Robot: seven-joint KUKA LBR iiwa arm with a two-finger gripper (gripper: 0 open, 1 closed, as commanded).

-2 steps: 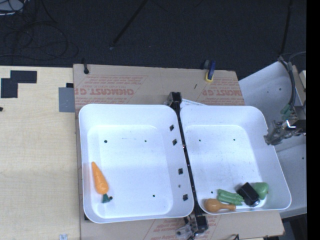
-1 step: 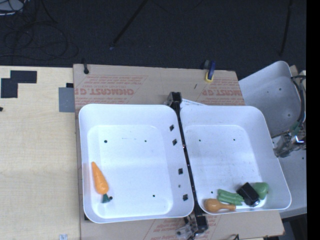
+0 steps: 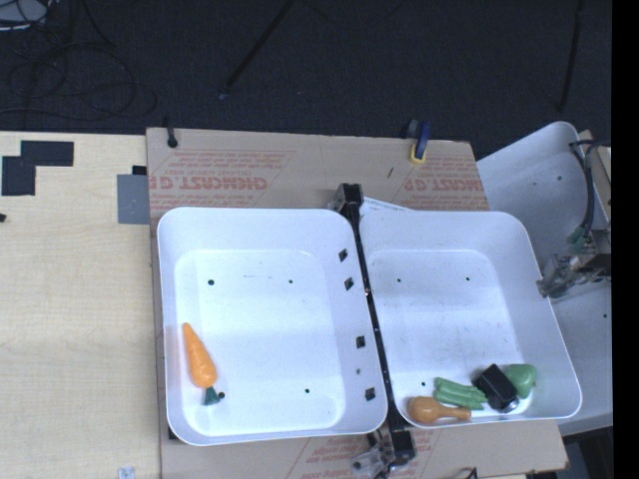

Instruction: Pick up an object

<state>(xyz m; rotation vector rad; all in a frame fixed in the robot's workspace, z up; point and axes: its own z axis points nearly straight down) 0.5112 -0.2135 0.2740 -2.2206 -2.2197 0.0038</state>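
Camera view. Two shallow white plastic bins sit side by side on a brown cardboard sheet [image 3: 300, 173], joined along a black centre divider strip [image 3: 364, 307], taken here as the landmark.

Left of the divider, the left white bin [image 3: 250, 230] holds one orange plastic toy carrot [image 3: 198, 357] with a dark green stem end, lying near the bin's outer wall towards its near corner, well apart from the divider.

Right of the divider, the right white bin [image 3: 449, 230] holds a cluster in its near corner: a yellow-orange pear-shaped toy [image 3: 435, 410] closest to the divider, a green pod-shaped toy [image 3: 459, 393] just beside it, then a small black block [image 3: 495, 386] resting against a light green rounded toy [image 3: 521, 376], farthest from the divider.

The arm's gripper [image 3: 571, 267] appears far right of the divider, outside the right bin over a grey-white surface; its fingers' spread cannot be told, and nothing is seen held.
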